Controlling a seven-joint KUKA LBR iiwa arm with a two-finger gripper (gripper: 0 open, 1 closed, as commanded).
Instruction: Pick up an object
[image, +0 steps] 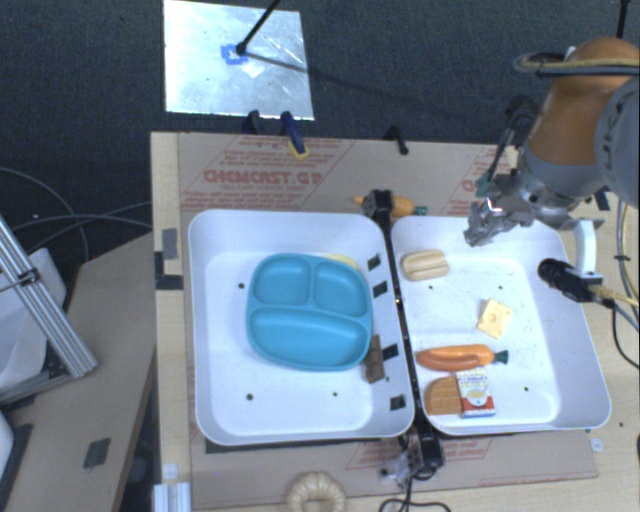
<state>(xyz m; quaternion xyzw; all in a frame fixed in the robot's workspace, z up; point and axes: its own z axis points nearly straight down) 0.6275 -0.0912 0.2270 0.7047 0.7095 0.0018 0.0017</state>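
Arm: grey, orange band above the wrist, reaching in from the right; wrist over the far right corner of the right bin (575, 400).
Gripper (483, 232): hanging above the right bin's far edge, pointing down and left. Nothing between its fingers as far as the view shows; how wide they stand I cannot tell, the tips are too small and blurred.
Right bin, far side: bread roll (424, 264) near the far left corner, close to the divider between the bins and apart from the gripper.
Right bin, middle: yellow cheese wedge (494, 318), lying alone.
Right bin, near side: orange carrot (457, 356) lying crosswise, green tip toward the right edge. Just beyond it toward the near edge, a brown cookie (440, 396) touching a small carton (477, 392) with a red and white label.
Left bin (215, 300): blue divided plate (309, 310) in the middle, three compartments. A small brown item (375, 364), probably food, sits at the plate's near right corner against the divider.
Bench: cardboard sheet (280, 175) under both bins.
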